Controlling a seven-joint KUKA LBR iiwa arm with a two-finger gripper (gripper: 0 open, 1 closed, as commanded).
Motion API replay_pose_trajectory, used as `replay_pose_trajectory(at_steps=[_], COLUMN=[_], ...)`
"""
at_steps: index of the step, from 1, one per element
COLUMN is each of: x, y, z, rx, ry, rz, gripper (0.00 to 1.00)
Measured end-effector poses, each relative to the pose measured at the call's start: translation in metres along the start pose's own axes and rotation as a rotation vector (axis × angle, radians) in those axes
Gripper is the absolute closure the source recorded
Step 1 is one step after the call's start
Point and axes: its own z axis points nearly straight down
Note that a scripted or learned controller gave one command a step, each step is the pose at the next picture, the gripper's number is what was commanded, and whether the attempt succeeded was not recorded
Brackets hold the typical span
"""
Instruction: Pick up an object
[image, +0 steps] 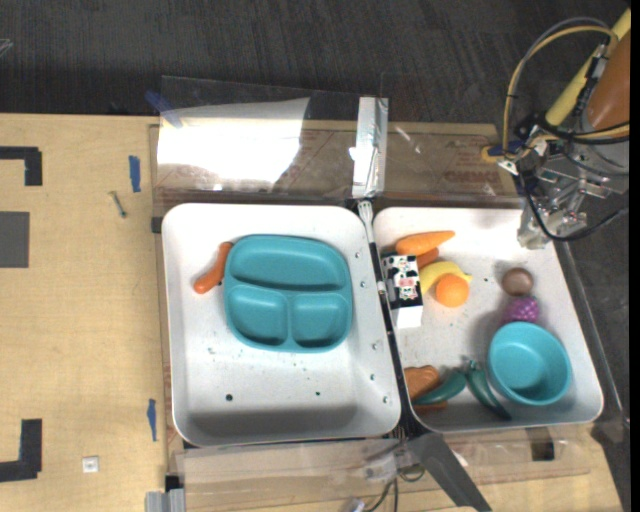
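Two bins below me; my jaws (533, 236) hover at the right bin's (580, 300) one o'clock corner, blurred, spread or pressed I cannot tell. Brown ball (517, 281) sits near, untouched.

A robotics lab bench: taped wooden board (80, 300), twin white bins (190, 400), loose cabling (530, 70).

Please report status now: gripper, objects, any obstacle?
Gripper above right bin's far corner, nothing held. Brown ball nearest, beside purple fruit. Path unobstructed.
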Motion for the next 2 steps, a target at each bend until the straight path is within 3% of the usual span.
replay_pose_trajectory(at_steps=[2], x=[0.009], y=[-0.002], z=[-0.033], rx=[-0.006], ry=[-0.001], rz=[-0.111], gripper=[1.00])
